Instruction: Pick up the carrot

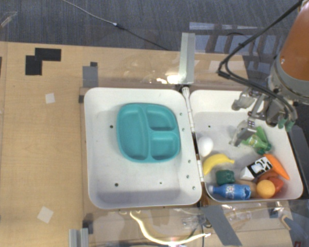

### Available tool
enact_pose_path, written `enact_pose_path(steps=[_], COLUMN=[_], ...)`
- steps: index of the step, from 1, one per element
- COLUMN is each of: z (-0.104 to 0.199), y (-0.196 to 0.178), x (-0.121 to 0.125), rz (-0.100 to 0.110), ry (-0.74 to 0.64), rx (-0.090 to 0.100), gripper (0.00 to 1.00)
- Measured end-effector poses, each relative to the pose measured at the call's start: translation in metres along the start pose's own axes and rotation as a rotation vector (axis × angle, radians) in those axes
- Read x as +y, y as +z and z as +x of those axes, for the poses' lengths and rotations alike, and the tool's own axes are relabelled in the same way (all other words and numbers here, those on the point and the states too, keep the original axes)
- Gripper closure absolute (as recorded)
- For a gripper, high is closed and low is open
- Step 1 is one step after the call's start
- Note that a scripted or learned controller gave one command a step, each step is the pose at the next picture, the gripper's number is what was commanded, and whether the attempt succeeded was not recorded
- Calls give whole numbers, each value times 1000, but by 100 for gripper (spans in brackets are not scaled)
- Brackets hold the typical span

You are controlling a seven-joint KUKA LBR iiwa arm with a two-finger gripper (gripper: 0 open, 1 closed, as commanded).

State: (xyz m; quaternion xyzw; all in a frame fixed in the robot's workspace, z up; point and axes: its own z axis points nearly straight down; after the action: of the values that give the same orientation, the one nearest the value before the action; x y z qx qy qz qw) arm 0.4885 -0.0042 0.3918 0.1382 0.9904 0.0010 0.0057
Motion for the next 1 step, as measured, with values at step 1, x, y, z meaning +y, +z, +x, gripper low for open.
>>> enact_pose_path(steps=[1], z=[0], y=[0], x=[0], rz=[0], ry=[0], rx=[0], gripper=[0])
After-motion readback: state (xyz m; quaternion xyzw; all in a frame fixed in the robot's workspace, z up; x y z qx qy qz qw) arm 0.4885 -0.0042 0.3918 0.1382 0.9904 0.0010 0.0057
